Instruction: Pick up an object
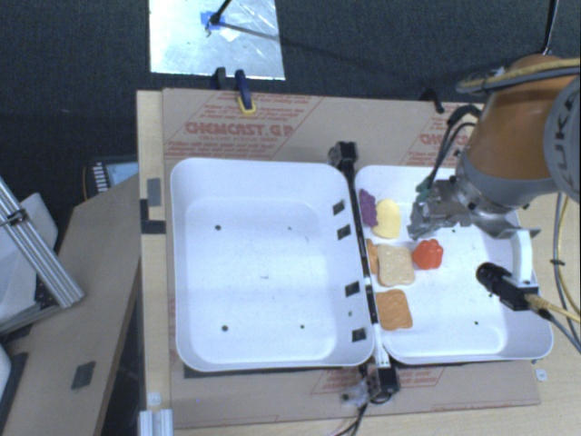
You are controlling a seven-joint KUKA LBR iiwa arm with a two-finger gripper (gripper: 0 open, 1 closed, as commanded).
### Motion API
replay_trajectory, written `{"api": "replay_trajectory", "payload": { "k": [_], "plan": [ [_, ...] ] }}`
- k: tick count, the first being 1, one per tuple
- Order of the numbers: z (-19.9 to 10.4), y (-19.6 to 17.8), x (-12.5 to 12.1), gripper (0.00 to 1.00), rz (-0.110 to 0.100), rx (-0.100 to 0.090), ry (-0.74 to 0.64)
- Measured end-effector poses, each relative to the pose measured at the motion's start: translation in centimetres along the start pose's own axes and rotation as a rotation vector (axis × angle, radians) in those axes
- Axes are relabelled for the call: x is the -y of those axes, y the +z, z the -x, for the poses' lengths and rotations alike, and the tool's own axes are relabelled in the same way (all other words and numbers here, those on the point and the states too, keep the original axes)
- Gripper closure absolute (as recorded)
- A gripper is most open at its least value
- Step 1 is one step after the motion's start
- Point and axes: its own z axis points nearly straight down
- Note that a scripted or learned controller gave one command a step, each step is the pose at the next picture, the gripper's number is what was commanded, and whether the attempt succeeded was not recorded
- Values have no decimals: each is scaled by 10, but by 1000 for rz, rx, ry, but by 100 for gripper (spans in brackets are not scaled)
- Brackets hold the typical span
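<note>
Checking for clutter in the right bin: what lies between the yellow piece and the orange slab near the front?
In the camera view, a tan slice lies between the yellow piece and the orange slab.

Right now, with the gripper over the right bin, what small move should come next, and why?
Probably a short descent onto the red rounded toy piece. The gripper hovers just above it in the right white bin, with nothing seen between its fingers. The pale yellow piece and tan bread-like slice lie close by, so coming straight down seems safest.
</note>
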Motion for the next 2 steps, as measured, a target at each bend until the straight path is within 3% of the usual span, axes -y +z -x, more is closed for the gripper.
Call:
{"api": "replay_trajectory", "payload": {
  "k": [2],
  "plan": [
    [-99, -175, 11, 100, 1, -1, 1]
  ]
}}
